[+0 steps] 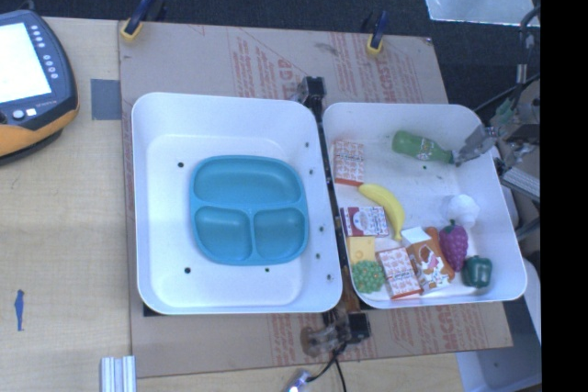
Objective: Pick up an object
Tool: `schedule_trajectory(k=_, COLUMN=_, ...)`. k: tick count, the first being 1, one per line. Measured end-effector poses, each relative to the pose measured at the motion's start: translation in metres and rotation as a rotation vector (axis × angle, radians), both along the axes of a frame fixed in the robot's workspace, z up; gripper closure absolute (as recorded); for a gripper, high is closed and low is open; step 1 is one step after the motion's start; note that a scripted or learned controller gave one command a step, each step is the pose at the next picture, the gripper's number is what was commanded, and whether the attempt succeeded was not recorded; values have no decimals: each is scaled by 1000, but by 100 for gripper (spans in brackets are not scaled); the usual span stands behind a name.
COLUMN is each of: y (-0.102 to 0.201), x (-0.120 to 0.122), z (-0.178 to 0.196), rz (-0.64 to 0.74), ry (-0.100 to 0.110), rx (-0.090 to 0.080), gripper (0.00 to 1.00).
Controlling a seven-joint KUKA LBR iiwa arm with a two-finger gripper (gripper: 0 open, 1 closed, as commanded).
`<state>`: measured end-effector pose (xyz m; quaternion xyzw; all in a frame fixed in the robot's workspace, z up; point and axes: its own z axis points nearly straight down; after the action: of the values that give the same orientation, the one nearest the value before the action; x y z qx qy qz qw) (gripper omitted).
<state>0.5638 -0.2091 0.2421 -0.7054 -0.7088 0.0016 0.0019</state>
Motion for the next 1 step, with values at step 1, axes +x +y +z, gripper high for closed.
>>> schedule_trajectory(k=1, y=30, x=-3, z=-151, rz=1, ry=1, rx=-1, gripper=0)
